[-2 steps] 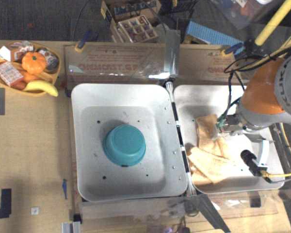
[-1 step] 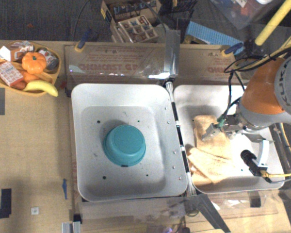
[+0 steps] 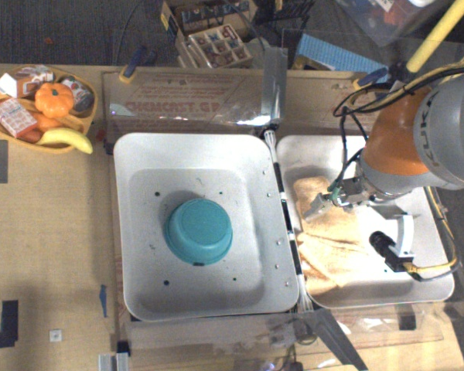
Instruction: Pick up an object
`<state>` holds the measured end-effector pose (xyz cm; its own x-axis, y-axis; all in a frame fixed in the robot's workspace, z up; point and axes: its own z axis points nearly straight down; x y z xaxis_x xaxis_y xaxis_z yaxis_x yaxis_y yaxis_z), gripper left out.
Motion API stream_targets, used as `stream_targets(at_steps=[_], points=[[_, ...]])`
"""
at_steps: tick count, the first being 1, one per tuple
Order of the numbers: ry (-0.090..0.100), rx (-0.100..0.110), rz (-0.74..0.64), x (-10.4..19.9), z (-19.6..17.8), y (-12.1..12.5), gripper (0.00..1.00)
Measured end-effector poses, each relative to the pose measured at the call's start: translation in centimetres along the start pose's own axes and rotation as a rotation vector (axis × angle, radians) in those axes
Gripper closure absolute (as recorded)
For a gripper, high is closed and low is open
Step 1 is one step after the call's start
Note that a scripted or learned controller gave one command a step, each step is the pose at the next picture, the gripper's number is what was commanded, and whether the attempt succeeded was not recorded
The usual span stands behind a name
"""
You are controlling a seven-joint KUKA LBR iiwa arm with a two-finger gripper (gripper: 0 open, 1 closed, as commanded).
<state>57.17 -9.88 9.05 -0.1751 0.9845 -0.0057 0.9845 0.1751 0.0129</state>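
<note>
A teal bowl (image 3: 199,230) lies upside down in the middle of the left bin (image 3: 139,161). In the right bin (image 3: 433,284), tan flat pieces that look like cloth or bread (image 3: 332,242) cover the left half of the floor. My gripper (image 3: 322,205) hangs low over the upper left of that tan pile, at or just above its surface, with the wrist and orange band (image 3: 394,141) behind it to the right. Nothing is visibly held.
A basket of toy fruit with a banana and a small pumpkin (image 3: 42,110) sits at the far left of the bench. A cardboard sheet under plastic (image 3: 185,99) lies behind the bins. Cables and a black fitting (image 3: 387,247) hang from the arm over the right bin.
</note>
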Motion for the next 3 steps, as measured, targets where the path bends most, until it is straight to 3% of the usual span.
stream_targets(at_steps=[1,2,3], points=[[0.001,-0.004,0.004,-0.1,-1.1,0.1,1.0],[0.005,0.011,-0.088,-0.6,-6.1,-0.3,1.0],[0.005,0.01,-0.146,0.6,-12.5,7.5,1.0]])
